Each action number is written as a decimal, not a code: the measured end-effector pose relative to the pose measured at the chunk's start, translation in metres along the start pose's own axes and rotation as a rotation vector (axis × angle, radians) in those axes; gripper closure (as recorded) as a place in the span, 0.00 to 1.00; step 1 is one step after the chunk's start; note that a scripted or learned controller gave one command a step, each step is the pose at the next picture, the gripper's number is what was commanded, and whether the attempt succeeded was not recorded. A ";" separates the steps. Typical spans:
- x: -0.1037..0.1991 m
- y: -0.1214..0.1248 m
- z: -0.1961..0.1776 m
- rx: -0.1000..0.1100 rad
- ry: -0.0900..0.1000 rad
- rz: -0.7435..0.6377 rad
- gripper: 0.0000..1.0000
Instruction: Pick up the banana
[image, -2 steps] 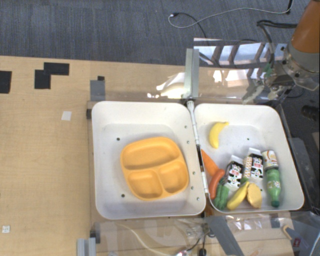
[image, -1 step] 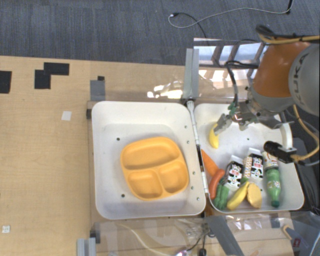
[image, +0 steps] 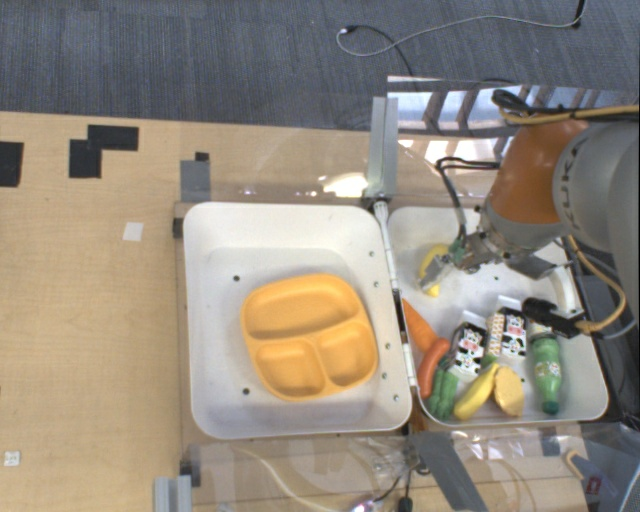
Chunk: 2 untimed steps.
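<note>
Over the right bin (image: 598, 400), the gripper (image: 458, 250) sits low near the back half, with the grey arm (image: 600, 190) and its orange band (image: 530, 175) coming in from the right. Honestly can't tell from this angle whether the gripper is spread or pressed together, it's just a dark blur at the tip.

The banana (image: 432, 265) is right there on the gripper's left, curved and yellow, lying on the bin floor close to the divider. It looks like it's touching the tip or just beside it, but I can't see it pinched, so I wouldn't call it held.

Everything else is piled toward the front of the same bin, well clear of the gripper: two cow-print cartons (image: 490, 340), a green bottle (image: 546, 368) off to the right, a carrot (image: 420, 325) against the divider, a red pepper (image: 432, 362), and another long yellow fruit (image: 477, 392) with a yellow lump (image: 508, 393) next to it.

Far to the gripper's left, across the divider, the left bin (image: 215, 330) holds an orange tray (image: 308, 335) with three sections, sitting flat and a bit rotated.
</note>
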<state>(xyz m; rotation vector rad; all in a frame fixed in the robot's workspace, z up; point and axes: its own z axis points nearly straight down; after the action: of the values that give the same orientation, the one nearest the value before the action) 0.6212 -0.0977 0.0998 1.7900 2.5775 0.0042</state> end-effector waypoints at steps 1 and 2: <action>-0.009 0.021 0.010 -0.006 -0.004 -0.126 0.00; -0.008 0.018 0.001 0.002 0.003 -0.123 1.00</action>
<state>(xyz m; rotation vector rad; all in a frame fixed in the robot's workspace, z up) 0.6410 -0.0988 0.0986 1.6303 2.6851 0.0045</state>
